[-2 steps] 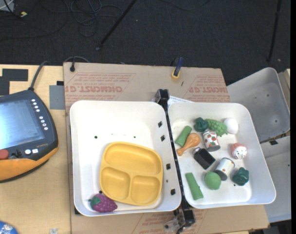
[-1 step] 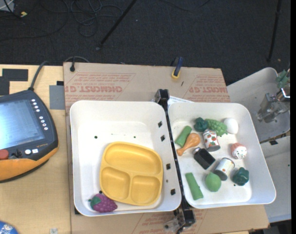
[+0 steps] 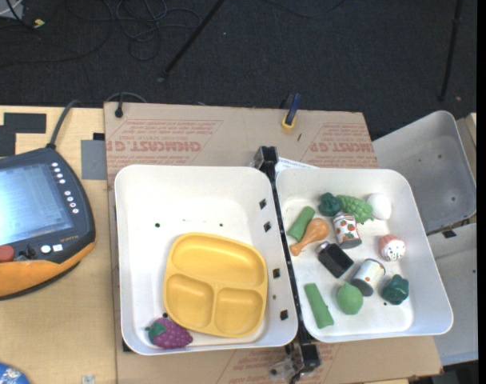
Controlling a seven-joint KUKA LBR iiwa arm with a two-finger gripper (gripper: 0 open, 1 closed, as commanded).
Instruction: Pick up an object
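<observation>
The right bin (image 3: 423, 310) holds several small toys: a chicken drumstick (image 3: 310, 235), a green cylinder (image 3: 300, 223), a green stick (image 3: 318, 305), a green ball (image 3: 349, 299), a black block (image 3: 335, 259), a small can (image 3: 368, 274), a white egg (image 3: 380, 206), a green bumpy piece (image 3: 354, 206) and a dark green piece (image 3: 395, 290). In the left bin (image 3: 147, 206) lies a yellow divided plate (image 3: 215, 283), with purple grapes (image 3: 170, 334) at its lower left corner.
A teach pendant (image 3: 31, 218) with a screen sits on the bench at the left. Cardboard (image 3: 227, 138) lies under both bins. A grey metal sheet (image 3: 443, 158) stands at the right. Cables trail over the dark floor behind.
</observation>
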